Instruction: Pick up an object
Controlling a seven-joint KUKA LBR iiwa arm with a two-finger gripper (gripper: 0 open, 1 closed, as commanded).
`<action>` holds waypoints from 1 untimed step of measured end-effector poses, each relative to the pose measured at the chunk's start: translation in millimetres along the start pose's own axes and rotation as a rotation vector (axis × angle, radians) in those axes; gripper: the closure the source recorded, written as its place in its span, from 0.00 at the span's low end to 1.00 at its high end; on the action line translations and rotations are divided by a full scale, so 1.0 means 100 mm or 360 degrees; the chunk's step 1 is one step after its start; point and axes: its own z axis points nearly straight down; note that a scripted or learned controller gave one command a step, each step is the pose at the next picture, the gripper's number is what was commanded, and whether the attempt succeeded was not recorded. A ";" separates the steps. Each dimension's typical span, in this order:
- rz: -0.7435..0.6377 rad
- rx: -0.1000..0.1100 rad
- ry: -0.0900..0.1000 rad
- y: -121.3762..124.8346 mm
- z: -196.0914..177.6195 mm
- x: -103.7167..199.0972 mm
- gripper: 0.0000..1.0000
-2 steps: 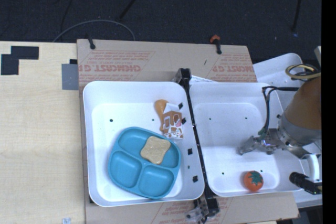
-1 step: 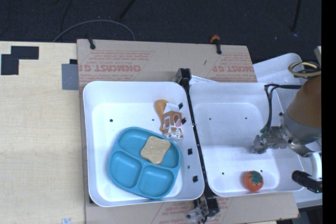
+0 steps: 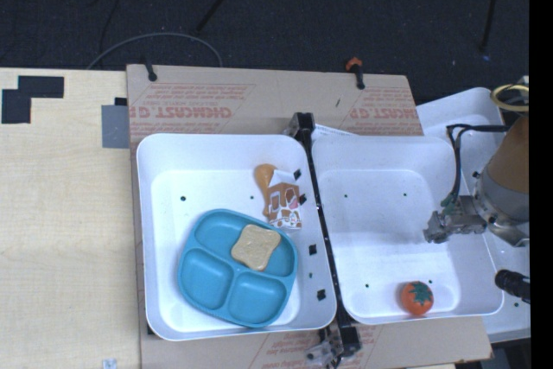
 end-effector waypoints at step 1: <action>0.0000 -0.0008 -0.0003 0.00 -0.63 -0.02 1.00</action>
